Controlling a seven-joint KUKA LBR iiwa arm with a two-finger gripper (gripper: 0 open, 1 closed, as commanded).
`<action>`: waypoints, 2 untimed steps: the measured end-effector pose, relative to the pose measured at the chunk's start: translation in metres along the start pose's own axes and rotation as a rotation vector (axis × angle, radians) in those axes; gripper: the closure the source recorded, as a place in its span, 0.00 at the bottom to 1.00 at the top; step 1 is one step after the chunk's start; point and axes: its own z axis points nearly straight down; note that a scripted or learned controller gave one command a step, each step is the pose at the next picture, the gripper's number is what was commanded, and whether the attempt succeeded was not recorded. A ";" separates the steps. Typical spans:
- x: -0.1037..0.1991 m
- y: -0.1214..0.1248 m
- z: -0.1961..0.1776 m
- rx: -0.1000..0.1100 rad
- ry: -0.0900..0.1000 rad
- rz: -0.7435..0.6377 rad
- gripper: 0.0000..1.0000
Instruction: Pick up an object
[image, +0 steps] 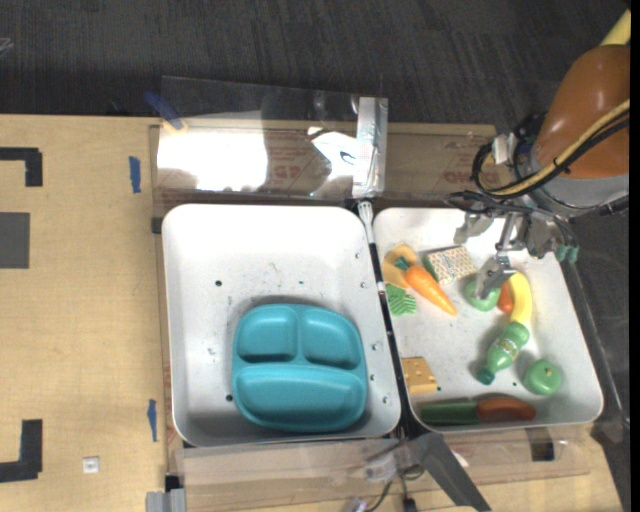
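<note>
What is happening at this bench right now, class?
A grey robot arm reaches in from the right, its gripper lowered into the right bin over a small green toy beside a banana. A carrot, green bottle and green apple lie nearby. The left bin holds a teal divided tray.

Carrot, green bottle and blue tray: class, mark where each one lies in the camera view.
carrot (428, 286), camera view, middle of its orange body.
green bottle (502, 351), camera view, middle of its body.
blue tray (299, 367), camera view, the divider ridge between its compartments.
</note>
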 end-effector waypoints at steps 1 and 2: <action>0.057 -0.002 0.123 0.001 -0.004 0.049 0.00; -0.012 -0.034 0.116 0.000 -0.001 -0.089 0.00</action>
